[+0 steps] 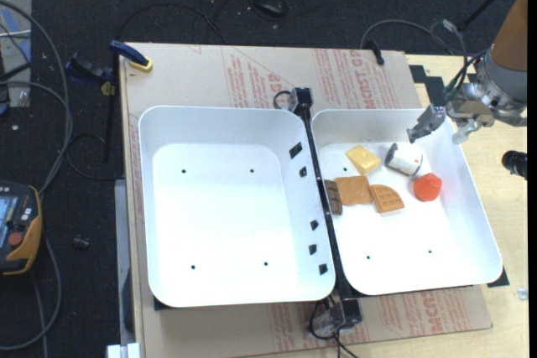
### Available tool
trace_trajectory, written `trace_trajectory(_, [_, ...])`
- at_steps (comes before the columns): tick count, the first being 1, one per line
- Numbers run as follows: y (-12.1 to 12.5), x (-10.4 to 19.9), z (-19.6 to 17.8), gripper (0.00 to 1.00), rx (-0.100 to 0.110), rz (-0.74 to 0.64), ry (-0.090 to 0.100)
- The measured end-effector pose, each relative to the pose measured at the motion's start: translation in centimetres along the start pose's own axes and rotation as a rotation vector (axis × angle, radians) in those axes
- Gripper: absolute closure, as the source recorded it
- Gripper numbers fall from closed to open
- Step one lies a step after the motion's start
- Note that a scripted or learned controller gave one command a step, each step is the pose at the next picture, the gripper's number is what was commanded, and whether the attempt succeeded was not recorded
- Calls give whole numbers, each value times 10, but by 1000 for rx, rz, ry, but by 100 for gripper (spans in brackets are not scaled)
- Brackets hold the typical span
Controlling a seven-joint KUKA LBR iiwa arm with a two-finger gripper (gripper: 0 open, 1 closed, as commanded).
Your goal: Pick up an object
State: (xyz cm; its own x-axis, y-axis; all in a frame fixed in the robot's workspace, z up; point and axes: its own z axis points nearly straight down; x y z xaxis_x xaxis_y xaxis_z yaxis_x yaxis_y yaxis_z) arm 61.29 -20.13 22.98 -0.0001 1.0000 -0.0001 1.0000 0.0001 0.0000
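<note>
Nearest the camera, the front rim of the right bin is running along the worktop, and all the loose things are lying in that bin's far half. Hanging over the bin's far right corner is the pincer, with its dark finger and pale finger standing spread wide and nothing between them.

Judging by closeness, the white cylinder is the likeliest pick: it is lying just below and a little left of the pincer, toward the camera, resting on its side. Its long axis is running slantwise, from upper left to lower right in the view, so the fingers would probably need to be straddling it across that line.

Just right of the cylinder's near end, the red ball is sitting near it, almost straight toward the camera from the pincer. Farther left are lying the yellow block, the tan wedge and the brown slab, the last two touching. The left bin is sitting well apart, beyond them.
</note>
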Motion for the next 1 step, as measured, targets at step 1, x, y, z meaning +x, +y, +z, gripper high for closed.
trace_trajectory(1, [0,0,0,0,0,0,0])
